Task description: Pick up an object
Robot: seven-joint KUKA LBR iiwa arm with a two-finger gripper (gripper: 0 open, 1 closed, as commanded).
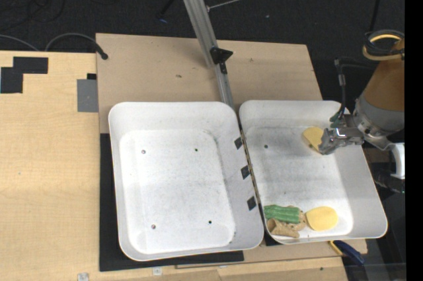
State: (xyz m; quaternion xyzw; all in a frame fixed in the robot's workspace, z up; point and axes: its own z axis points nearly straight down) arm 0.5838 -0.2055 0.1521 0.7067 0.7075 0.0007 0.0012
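1. The yellow object point(312, 136) that the task most likely concerns lies in the right bin point(297, 167), toward its far right side, touching or just under the tool point(328, 142).
2. Nearest the camera, in the right bin's front corner, a green toy point(283, 213), a tan piece point(285, 229) and a round yellow piece point(322, 218) sit bunched together, well apart from the tool.
3. Risk: the tool meets the yellow object at its edge, so, as I judge it, a closing grip may pinch only a corner and the object may slip or be pushed toward the bin wall.
4. The tool's state: I cannot tell whether it is released or clenched; its metal parts overlap the object's right edge, and no grasp is visible.
5. Farther back, the left bin point(172, 180) rests on the tabletop point(152, 68).
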